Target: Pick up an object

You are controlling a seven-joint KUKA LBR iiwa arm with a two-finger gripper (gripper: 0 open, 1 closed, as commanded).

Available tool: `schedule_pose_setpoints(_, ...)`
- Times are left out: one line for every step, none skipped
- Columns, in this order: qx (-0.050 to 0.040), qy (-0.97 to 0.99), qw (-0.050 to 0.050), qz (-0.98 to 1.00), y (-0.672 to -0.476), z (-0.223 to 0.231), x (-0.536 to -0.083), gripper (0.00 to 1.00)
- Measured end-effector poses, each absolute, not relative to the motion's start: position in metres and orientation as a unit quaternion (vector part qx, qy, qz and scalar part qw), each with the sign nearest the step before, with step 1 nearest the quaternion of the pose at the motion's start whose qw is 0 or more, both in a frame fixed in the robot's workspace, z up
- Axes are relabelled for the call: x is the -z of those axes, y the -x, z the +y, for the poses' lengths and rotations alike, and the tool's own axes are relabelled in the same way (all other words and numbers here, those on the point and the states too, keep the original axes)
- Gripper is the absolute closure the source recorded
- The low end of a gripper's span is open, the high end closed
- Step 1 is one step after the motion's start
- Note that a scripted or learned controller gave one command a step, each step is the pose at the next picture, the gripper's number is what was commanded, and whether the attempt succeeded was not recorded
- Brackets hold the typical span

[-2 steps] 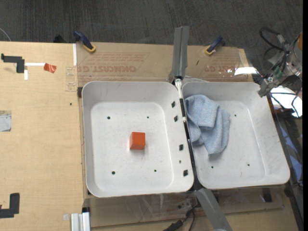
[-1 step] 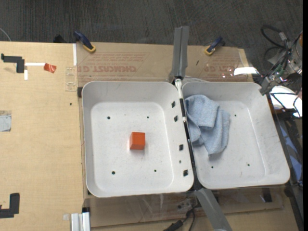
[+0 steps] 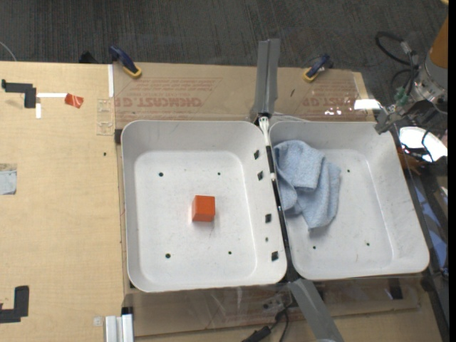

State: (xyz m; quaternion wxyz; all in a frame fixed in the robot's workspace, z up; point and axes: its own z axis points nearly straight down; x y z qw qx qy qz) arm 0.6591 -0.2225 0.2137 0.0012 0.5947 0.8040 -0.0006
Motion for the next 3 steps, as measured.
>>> schedule_pose_setpoints(0.0009,-0.594,0.004,0.805,-0.66,-0.223,-0.224,1.0)
schedule_pose_setpoints(0.0013,-0.593,0.005,0.805,-0.661,-0.223,-0.234,1.0)
schedule_pose_setpoints(0.0004,-0.609,0.001,0.793,-0.659,-0.222,-0.221,1.0)
